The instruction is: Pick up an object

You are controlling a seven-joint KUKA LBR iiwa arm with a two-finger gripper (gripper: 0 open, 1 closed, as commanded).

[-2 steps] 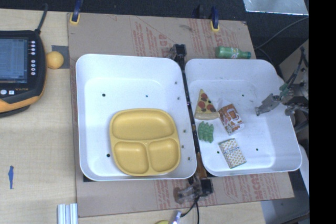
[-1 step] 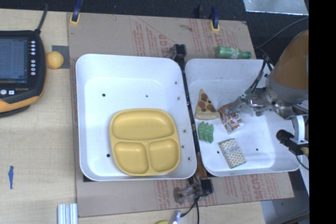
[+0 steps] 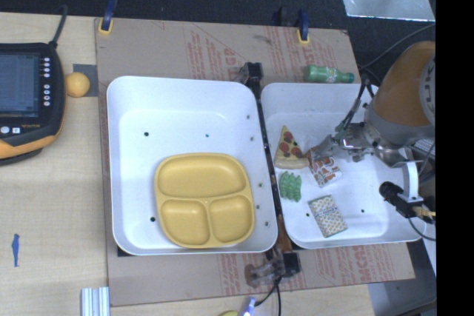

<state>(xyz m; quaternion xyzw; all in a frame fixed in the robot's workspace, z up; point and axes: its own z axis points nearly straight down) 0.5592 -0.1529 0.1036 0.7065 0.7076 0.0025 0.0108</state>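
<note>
I see the gripper (image 3: 331, 146) low over the right bin (image 3: 370, 229), near the bin's middle, with the arm (image 3: 404, 96) reaching in across the bin's right edge. Its tip sits at the red-and-white packet (image 3: 324, 169), which lies just left of the bin's centre; I cannot tell whether tip and packet touch. How the tool is set I cannot tell either, because the wrist and its cables cover that part.

Just left of the packet a pizza slice toy (image 3: 288, 149) lies along the bin's left wall, point toward the far edge. Below it, still against the left wall, is a small green leafy toy (image 3: 290, 186). Toward the near edge sits a square patterned packet (image 3: 326, 215), tilted, apart from the others.

The left bin (image 3: 141, 107) carries a yellow divided plate (image 3: 204, 199) in its near half, closer to the right wall than the left.

Beyond the far edge of the right bin a green bottle (image 3: 328, 74) lies on its side on the cardboard sheet (image 3: 185, 48). Off the sheet's left edge, on the bench, I see a small orange ball (image 3: 77, 83) and beside it the teach pendant (image 3: 26, 103).
</note>
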